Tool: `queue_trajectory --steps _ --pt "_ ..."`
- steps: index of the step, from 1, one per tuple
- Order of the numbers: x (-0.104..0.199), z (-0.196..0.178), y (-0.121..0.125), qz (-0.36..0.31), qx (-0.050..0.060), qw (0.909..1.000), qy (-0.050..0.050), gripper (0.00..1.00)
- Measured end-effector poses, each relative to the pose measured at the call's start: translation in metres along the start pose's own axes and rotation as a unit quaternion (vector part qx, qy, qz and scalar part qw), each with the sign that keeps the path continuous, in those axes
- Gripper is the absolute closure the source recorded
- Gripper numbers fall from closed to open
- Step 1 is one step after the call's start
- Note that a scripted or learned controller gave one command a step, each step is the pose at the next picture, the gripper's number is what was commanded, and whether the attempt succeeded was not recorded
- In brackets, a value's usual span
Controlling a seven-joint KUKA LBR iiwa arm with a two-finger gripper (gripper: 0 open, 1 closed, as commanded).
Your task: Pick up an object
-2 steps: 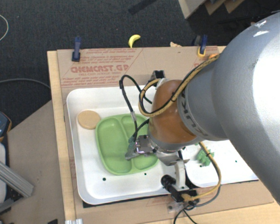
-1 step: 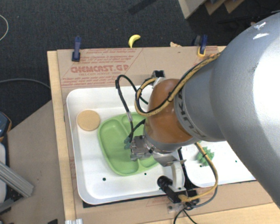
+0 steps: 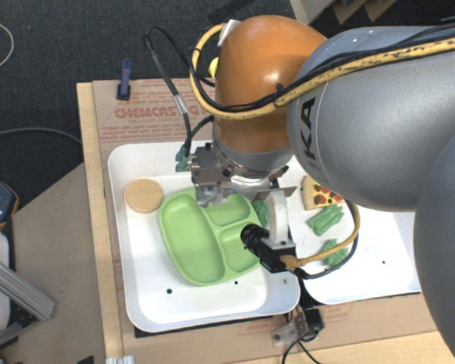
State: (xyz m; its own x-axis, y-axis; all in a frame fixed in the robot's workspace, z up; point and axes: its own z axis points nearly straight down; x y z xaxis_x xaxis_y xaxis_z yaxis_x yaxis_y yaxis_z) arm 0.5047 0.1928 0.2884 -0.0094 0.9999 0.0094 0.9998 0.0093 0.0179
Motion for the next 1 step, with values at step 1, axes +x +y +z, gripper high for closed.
queue_trajectory --steps 1 --pt "0.0301 0.1856 -0.0084 0.004 0.013 0.9999 -0.007 1.00"
